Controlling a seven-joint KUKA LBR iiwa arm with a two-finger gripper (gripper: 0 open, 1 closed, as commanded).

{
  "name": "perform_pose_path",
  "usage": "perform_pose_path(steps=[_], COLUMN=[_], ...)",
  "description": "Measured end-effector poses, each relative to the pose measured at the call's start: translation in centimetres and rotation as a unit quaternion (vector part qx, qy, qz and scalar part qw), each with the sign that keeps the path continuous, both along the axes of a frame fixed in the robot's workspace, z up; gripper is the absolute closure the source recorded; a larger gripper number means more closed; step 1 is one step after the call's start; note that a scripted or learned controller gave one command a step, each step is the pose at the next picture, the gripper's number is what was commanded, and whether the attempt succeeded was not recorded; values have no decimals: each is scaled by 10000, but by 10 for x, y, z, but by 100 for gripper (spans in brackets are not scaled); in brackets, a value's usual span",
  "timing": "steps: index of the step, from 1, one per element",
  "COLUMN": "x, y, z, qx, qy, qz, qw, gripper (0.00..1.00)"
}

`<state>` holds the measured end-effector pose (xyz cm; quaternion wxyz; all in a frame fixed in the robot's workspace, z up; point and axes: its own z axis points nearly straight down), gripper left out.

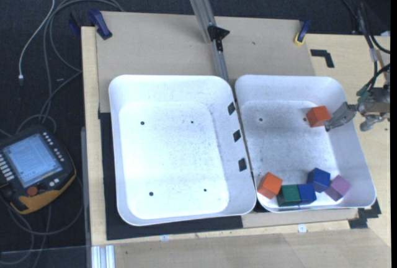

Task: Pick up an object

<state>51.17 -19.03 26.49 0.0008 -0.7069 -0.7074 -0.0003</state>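
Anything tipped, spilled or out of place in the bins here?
Nothing stands out. One orange block sits apart by the end effector; the other blocks huddle at the right bin's near edge, all inside.

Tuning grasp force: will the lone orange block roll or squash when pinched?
The orange block looks cube-shaped with flat faces, so it probably slides rather than rolls. Its crisp edges suggest it's rigid. It looks small, so likely light. The gripper is beside it.

Dark carpet (pixel 37 43) around wooden bench (pixel 155 49)
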Motion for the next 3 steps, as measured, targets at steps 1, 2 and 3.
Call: perform_pose_path(steps=[1,2,3], x=[15,85,157], y=[-27,-26,-27], z=[-138,-167,-164], qx=[9,-9,-19], qy=[37,-22,-44], qz=[-6,18,19], qw=[10000,10000,10000], gripper=[0,0,0])
